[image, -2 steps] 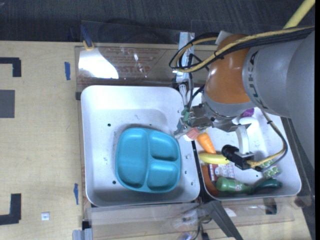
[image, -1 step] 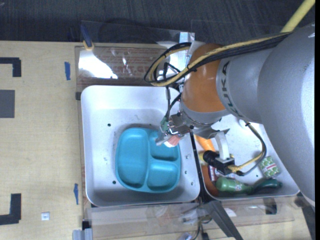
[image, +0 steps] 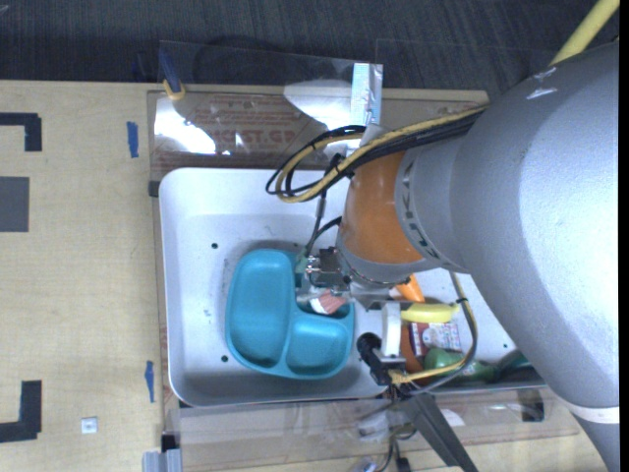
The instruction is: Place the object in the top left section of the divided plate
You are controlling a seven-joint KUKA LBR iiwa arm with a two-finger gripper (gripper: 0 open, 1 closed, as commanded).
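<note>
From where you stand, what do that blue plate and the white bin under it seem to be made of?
The divided plate looks like moulded plastic: even turquoise colour, rounded rims, a soft matte sheen. The white bin also looks like plastic, perhaps coated metal; it is smooth, with rounded corners and dull glare on its walls. Neither can be settled by sight alone.

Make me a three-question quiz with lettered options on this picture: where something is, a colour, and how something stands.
1. Where does the plate lie?
A. in the white bin
B. on the wooden bench
C. on the dark floor

2. What colour is the plate?
A. red
B. blue
C. black

3. Where is the gripper?
A. far off over the bench at the left
B. close over the plate's right edge
C. outside the bin, over the floor

Answers: 1 A, the bin's white walls ring the plate. 2 B, its sections are all light blue. 3 B, the wrist under the orange band ends right at the plate's rim.
</note>
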